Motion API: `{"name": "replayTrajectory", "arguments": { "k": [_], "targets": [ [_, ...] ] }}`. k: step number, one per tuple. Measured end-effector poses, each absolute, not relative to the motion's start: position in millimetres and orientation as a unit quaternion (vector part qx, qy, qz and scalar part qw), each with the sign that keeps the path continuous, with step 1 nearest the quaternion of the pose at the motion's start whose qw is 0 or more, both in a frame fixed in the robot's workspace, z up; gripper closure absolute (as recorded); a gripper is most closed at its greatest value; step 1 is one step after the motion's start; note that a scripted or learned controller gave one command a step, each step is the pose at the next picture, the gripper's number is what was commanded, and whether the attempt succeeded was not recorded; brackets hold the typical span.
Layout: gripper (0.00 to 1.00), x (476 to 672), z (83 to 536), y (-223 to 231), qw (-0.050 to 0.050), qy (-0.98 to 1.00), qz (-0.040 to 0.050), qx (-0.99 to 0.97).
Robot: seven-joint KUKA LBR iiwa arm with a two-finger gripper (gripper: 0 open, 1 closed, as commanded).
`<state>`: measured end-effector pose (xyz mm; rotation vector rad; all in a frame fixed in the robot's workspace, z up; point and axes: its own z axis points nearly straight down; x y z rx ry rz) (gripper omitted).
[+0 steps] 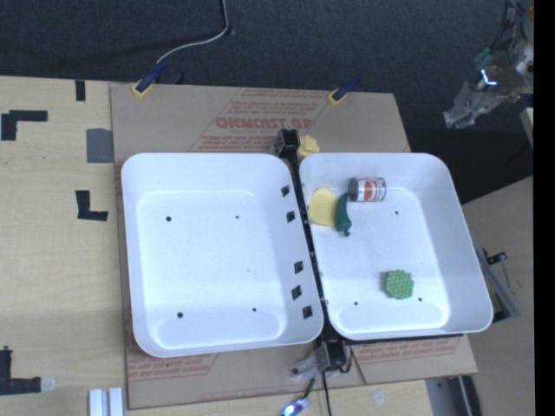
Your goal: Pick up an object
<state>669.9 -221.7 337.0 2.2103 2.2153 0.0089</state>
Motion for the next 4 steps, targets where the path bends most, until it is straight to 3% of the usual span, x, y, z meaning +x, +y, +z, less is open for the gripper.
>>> {"name": "replayTrajectory", "arguments": {
  "k": [1,2,3,4],
  "targets": [
    [1.00,666.9,206,-223,-0.004,0.707,-0.0029,0.707],
    [1.00,669.8,355,-224,0.007,0.708,0.0032,0.706],
    [1.00,666.0,212,-222,-0.006,0.707,-0.0038,0.707],
    [1.00,669.5,361,-224,0.006,0.708,0.0028,0.706]
  ]
}}
